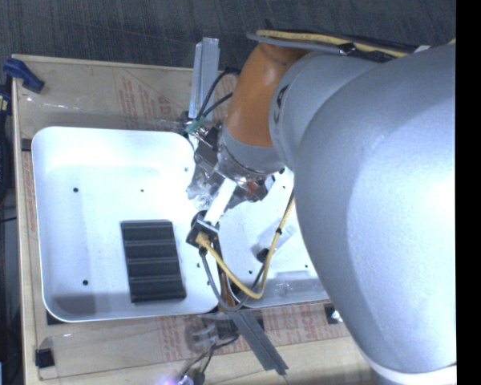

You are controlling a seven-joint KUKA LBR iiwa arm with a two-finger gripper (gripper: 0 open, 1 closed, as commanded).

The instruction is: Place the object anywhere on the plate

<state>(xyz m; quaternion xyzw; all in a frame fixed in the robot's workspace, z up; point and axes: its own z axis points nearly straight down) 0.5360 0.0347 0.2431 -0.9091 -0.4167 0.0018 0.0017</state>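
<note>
Nearest the lens, at the right, a bulky grey robot arm [369,199] with an orange band [252,95] above the wrist. Below that, a two-finger gripper [202,184] over the seam between two shallow white plastic bins, the left bin [88,183] and the right bin [240,247] (grip state impossible to tell here). Deeper down, on the left bin's floor, a black ribbed rectangular slab [152,261], flat, toward the lower right corner in the view, apart from the gripper. Under everything, a pale wooden bench [112,339].

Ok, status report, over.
Gripper over right rim of view's left bin. Black ribbed slab flat in that bin, apart from gripper. Nothing lies between them.
</note>
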